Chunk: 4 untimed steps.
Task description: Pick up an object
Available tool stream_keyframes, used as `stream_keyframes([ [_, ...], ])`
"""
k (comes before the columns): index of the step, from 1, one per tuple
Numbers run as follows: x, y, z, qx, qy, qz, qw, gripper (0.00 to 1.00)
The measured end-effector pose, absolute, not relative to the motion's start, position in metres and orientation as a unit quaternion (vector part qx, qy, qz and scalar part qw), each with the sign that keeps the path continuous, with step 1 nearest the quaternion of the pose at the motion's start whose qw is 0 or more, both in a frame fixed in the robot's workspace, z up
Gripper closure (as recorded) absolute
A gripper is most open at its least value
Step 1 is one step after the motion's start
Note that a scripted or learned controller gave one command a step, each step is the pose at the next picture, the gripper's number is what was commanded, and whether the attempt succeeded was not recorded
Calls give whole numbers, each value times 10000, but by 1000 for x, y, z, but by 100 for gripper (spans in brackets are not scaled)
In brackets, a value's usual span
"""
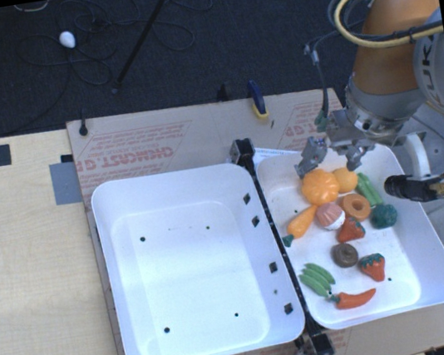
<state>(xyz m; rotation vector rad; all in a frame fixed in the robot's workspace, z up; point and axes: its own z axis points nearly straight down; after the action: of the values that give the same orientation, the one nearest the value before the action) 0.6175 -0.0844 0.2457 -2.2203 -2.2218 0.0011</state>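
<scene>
Gripper spread, grasping nothing | poised above orange pumpkin toy for descent | right bin holds clustered toy food

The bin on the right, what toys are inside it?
The right bin holds toy food: an orange pumpkin, carrot, donut, broccoli, strawberry, pea pod and chili. The pile's overlaps hide whatever lies beneath.
</scene>
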Motion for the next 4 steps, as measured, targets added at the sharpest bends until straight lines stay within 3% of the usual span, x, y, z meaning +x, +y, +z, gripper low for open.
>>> stream_keyframes([
  [1,557,-136,197,-7070,-7072,16,24,0],
  [2,577,-163,86,-7071,-7071,6,2,0],
  [3,622,-178,87,-7068,-7073,59,79,0],
  [4,632,-154,84,-7127,-7010,194,188,0],
])
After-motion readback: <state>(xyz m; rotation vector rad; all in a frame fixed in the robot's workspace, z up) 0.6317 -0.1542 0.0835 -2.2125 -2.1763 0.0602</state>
